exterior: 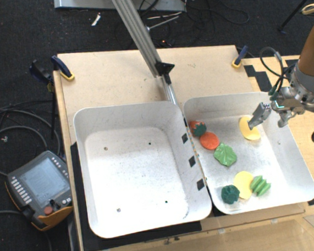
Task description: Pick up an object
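So I've got the two-finger gripper (270,115) sitting at about 3 o'clock in the camera view, over the right white bin (301,160). Its jaws look spread apart with nothing between them, one finger tip right at the edge of the pale yellow flat round piece (250,130). I reckon that piece is the easiest grab: it sits well apart from everything else, so I'd centre the fingers over it, drop straight down and close. It looks flat though, so a shallow descent could just skate over it.

Nearest to me in that bin, around 5 o'clock, there's a dark green lumpy toy (229,193) touching a light yellow rounded toy (243,181), with a bright green ridged piece (260,185) just beside. Too crowded for a clean pinch, I think. Further in sits a green leafy piece (225,155), then an orange-red round toy (209,140), then a small red and green one (197,127) by the divider.

The left white bin (91,128) has just small dark specks on its floor.
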